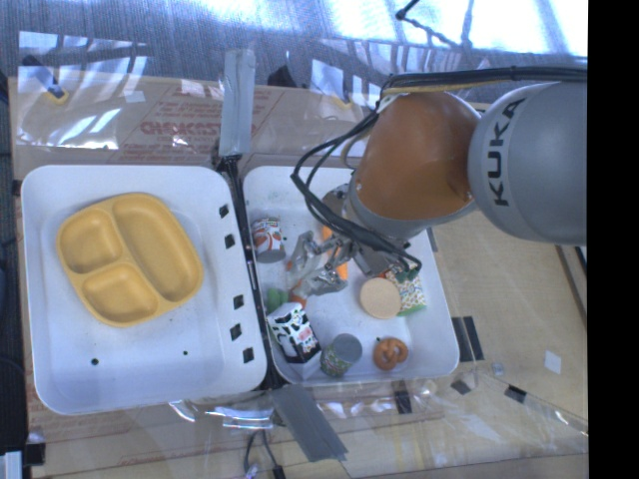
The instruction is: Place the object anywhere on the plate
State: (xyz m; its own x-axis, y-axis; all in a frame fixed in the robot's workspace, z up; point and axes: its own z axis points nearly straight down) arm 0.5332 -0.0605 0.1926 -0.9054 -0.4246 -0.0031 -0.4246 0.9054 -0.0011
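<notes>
The yellow plate (128,257), split into three compartments, lies in the left bin (60,367) toward the left of the frame, and nothing rests on it. The arm (519,158) comes in from the upper right, its orange band bulging over the right bin (439,342), and the gripper (321,262) reaches down into the middle of that bin among the clutter. Whether it is released or clenched cannot be told here, since metal parts and small things blur together at that spot. Around it lie a small red-and-white can (268,239) at the upper left of the bin, a black-and-white cow-patterned cup (294,330) near the lower left, a grey lidded cup (342,353), a pretzel-like brown piece (390,351) (lower right), and a tan round disc (380,297) just beside a patterned packet (410,291). Every loose item sits in the right bin, well apart from the plate.
</notes>
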